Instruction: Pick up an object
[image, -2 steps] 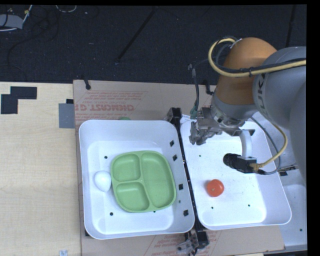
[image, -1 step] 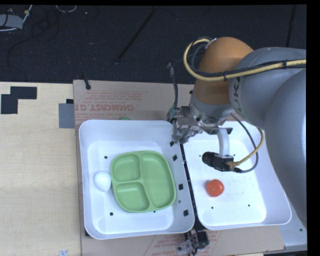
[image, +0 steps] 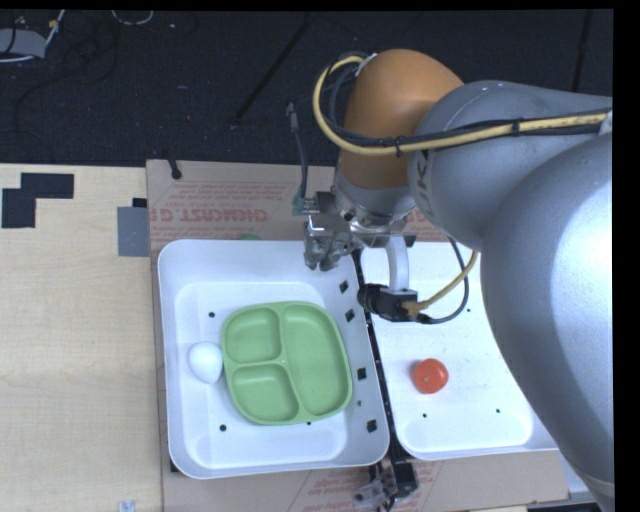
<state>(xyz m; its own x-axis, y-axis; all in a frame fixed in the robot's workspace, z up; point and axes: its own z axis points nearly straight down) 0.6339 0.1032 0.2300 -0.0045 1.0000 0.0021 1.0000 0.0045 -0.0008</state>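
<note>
Arm (image: 520, 200), smooth grey metal with rounded orange band, reaching in from right. Left bin (image: 190, 290), shallow glossy white plastic, holds green three-compartment plate (image: 287, 362); white egg-shaped object (image: 206, 361) touches plate's left edge. Right bin (image: 480, 425) holds small round red-orange object (image: 431, 376). Gripper (image: 322, 250) over left bin's far right corner; fingers' state cannot be told.

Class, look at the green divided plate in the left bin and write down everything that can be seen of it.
The green divided plate is pale green, a rounded square with a raised rim and three compartments: two above, one wide below. It looks like matte plastic. It lies flat and slightly rotated on the floor of the left bin, filling most of it. The compartments hold nothing. A small white egg-shaped object sits against its left rim; whether they touch cannot be told.
</note>
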